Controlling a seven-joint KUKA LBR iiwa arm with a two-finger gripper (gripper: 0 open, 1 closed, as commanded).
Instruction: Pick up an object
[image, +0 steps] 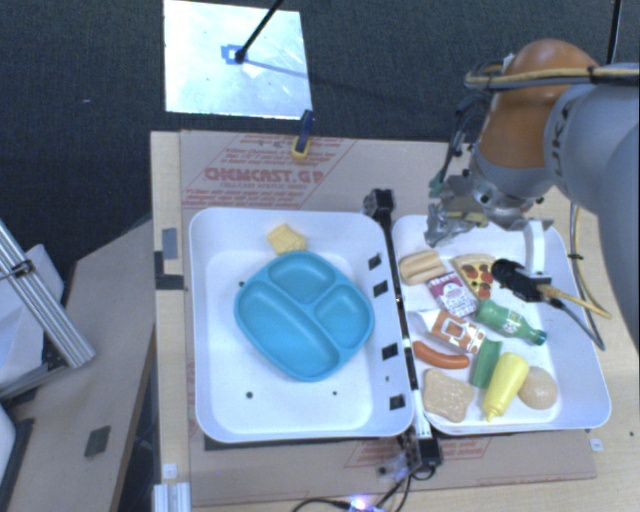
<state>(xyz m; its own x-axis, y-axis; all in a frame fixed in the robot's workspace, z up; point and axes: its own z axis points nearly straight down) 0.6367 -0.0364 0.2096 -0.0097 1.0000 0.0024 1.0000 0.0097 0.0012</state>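
The bread roll (420, 266) lies at the back-left of the right bin (600, 400), just beside the pizza slice (474, 270) and the red packet (452, 296); it is the nearest pick. The claw (441, 232) hovers just above it, holding nothing; whether it is open or closed I cannot tell. The likely risk is crowding: a finger may land on the neighbouring pizza or packet, or catch the bin's back rim or the black divider (392, 300). Farther off, the sausage (441, 353), green bottle (510, 322) and mustard bottle (504, 385) sit packed together. Open room lies in the left bin (215, 400), around the blue tray (303, 314).
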